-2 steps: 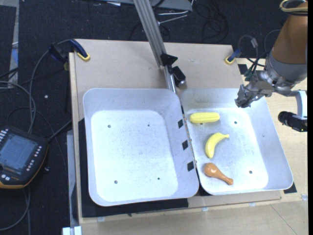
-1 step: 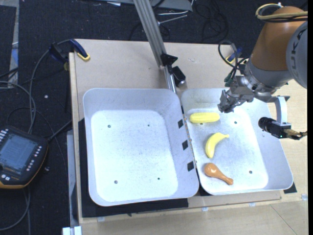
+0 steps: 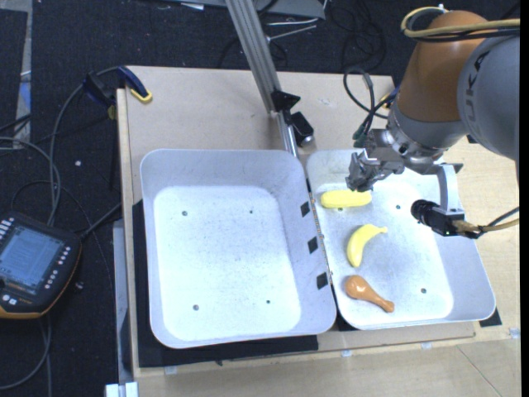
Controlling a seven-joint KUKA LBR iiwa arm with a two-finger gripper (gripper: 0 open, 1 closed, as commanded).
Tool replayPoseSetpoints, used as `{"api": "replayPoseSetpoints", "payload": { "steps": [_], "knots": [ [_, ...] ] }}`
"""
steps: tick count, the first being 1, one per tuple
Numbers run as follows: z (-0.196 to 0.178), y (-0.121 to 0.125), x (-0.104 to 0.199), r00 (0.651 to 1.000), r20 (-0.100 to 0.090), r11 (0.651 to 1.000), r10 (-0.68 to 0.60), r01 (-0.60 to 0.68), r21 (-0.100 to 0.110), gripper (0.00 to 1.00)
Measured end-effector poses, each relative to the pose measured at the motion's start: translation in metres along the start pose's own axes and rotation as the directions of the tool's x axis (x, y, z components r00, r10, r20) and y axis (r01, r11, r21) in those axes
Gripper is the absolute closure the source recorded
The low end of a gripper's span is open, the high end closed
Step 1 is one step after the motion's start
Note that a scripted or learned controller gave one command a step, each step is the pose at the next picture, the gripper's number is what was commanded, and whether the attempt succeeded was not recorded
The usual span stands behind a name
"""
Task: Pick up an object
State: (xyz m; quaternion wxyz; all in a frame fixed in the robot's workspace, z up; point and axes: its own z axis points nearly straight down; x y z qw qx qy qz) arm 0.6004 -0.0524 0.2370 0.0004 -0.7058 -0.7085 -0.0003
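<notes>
The right bin (image 3: 463, 292) holds three objects. A pale yellow oblong piece (image 3: 344, 198) lies at its far left. A yellow banana (image 3: 362, 242) lies near the middle. An orange-brown drumstick-shaped toy (image 3: 369, 293) rests toward the front. My gripper (image 3: 362, 174) hangs over the bin's far left part, directly above and slightly behind the pale yellow piece. Its fingertips point down close to that piece; whether they touch it is hidden by the wrist.
The left bin (image 3: 223, 251) sits beside the right one, sharing a middle ridge with black clips (image 3: 312, 242). A slanted metal rail (image 3: 260, 56) rises behind the bins. A black cable fitting (image 3: 434, 215) hangs from the arm over the right bin.
</notes>
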Motion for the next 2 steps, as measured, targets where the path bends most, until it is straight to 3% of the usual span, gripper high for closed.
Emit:
{"api": "replayPoseSetpoints", "payload": {
  "steps": [2],
  "knots": [
    [0.013, -0.011, 0.111, 1.000, 0.000, 1.000, -0.001, 0.001, 0.001, 1.00]
  ]
}}
